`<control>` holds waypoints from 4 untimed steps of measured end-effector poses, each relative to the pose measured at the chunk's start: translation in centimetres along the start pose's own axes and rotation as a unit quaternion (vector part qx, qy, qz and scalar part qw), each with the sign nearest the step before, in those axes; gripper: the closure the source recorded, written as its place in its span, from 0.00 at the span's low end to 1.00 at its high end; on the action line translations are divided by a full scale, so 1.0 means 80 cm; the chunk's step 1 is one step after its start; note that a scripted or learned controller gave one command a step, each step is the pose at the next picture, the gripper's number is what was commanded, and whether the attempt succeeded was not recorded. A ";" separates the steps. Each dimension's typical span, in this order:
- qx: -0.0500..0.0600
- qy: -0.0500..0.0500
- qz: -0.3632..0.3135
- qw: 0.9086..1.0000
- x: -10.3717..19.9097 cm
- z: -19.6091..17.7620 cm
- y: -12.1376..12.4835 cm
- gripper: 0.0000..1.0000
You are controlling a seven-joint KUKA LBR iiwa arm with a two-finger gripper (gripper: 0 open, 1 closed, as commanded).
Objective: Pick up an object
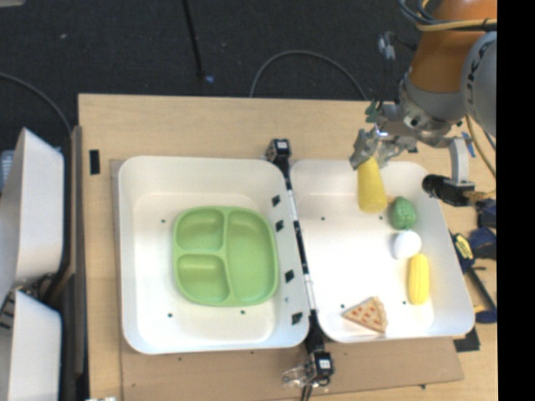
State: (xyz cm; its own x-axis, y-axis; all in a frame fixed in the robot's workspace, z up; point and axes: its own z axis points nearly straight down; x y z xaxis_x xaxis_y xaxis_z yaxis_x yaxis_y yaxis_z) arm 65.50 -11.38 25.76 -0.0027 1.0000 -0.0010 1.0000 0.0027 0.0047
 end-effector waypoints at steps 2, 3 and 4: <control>0.002 0.001 -0.002 1.000 0.131 -0.012 -0.041 1.00; 0.002 0.001 -0.002 1.000 0.185 -0.016 -0.061 1.00; 0.003 0.001 -0.002 1.000 0.243 -0.018 -0.085 1.00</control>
